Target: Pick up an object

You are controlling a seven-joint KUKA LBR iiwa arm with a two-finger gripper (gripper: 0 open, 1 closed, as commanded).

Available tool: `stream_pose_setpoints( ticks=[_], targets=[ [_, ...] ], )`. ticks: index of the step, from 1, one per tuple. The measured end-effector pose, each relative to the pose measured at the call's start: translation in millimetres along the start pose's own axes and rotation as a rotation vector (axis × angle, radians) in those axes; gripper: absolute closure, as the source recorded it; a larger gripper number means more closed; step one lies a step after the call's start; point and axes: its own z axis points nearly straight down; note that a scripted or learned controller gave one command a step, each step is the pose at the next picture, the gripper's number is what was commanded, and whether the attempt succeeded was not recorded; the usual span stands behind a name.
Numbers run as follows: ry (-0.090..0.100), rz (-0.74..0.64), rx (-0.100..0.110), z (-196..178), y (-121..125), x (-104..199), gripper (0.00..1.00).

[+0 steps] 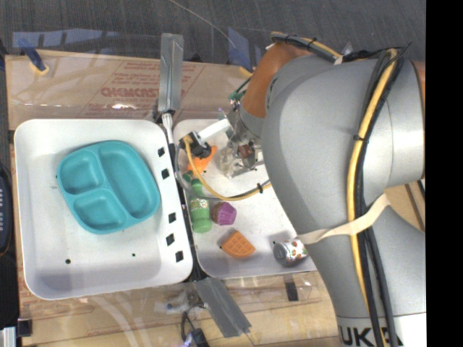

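My end effector (239,154) hangs low in the right bin (278,197) — I cannot tell its state — and the orange waffle toy (237,245) near the front looks light and stiff, so I'd pinch its flat sides.

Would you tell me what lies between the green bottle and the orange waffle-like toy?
In the camera view, a small purple toy sits between green bottle and orange waffle.

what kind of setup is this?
Probably a lab grasping bench: a KUKA arm reaches over two white bins, one holding a teal divided plate, the other small toys such as a purple toy and a waffle-like orange piece.
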Motion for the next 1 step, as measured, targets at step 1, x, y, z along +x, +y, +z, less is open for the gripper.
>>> stream_pose_setpoints(
  ticks=[1],
  targets=[
    [0.001,0.022,-0.004,-0.9,48.7,-9.2,1.00]
  ],
)
